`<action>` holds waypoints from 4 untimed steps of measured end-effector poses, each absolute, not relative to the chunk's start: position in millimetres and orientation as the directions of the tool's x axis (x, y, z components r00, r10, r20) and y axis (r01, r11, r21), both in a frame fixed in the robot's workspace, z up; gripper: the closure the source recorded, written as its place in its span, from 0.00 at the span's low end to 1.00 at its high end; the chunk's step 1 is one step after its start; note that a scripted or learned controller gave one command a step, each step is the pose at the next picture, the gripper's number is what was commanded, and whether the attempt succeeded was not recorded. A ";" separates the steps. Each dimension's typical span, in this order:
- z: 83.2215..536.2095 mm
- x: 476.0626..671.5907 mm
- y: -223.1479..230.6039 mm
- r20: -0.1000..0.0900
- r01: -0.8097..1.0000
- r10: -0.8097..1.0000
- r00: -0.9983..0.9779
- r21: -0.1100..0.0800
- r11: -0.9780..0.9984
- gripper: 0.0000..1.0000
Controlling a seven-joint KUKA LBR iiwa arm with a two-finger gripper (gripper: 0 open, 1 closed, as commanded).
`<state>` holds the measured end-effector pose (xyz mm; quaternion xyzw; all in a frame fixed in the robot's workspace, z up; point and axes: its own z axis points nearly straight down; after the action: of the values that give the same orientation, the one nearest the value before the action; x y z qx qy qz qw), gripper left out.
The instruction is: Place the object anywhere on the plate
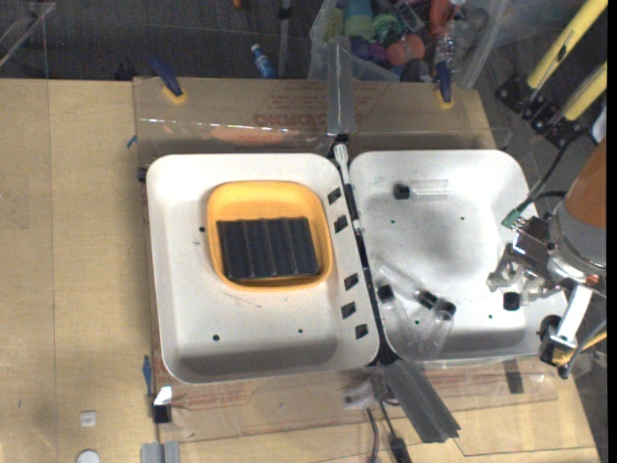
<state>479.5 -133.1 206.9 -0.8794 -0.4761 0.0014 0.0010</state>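
a dark ribbed block (267, 248) lies flat on the yellow plate (224, 204) in the left bin (183, 326), well inside the plate's rim and filling most of its floor. the grey arm (586, 210) sits at the right edge of the right bin (463, 177), its gripper (516, 278) low over that bin's rim, well apart from the plate; whether the claw is released or clenched cannot be told from here. a clear plastic item (424, 312) rests near the right bin's front.

Grey arm (588, 210) low at the right edge, end effector (525, 273) angled leftward, fingers unclear.
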 end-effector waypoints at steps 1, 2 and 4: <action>207.0 479.5 -133.1 -0.001 0.837 0.837 0.547 -0.003 -0.547 0.00; 186.0 508.5 -198.5 -0.001 0.849 0.849 0.528 0.000 -0.528 0.00; 195.6 638.3 -208.6 -0.002 0.961 0.961 0.275 0.002 -0.275 0.00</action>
<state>638.3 -208.6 195.6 -0.7985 -0.6019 0.0001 -0.0011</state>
